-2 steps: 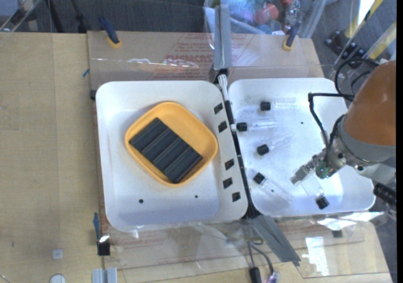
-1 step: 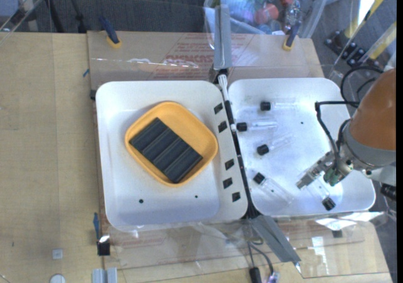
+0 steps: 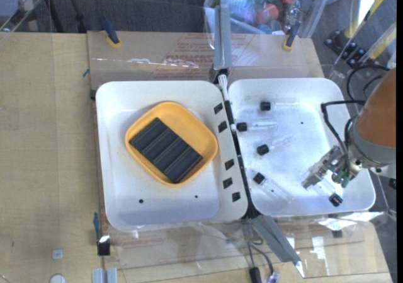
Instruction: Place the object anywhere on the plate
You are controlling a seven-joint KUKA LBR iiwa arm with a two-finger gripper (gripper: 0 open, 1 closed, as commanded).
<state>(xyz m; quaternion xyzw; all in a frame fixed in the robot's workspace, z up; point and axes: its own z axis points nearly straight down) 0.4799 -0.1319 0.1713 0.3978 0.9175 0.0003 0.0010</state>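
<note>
Here, no writing is readable. The arm (image 3: 378,118) reaches in at right, its gripper (image 3: 318,176) low in the right bin (image 3: 296,89). The black grooved block (image 3: 165,147) lies on the yellow plate (image 3: 141,125), left bin (image 3: 113,168)

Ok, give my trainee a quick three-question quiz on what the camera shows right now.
1. True or false: the yellow plate sits in the left bin.
2. What lies on the plate? A) a dark ridged block B) a clear tube C) a red ball
3. Fill in: the gripper hangs over the ____ bin.

Key: 1. True. 2. A, the dark ridged block rests on it. 3. Right; it is over the right bin, among several clear tubes with black caps.
</note>
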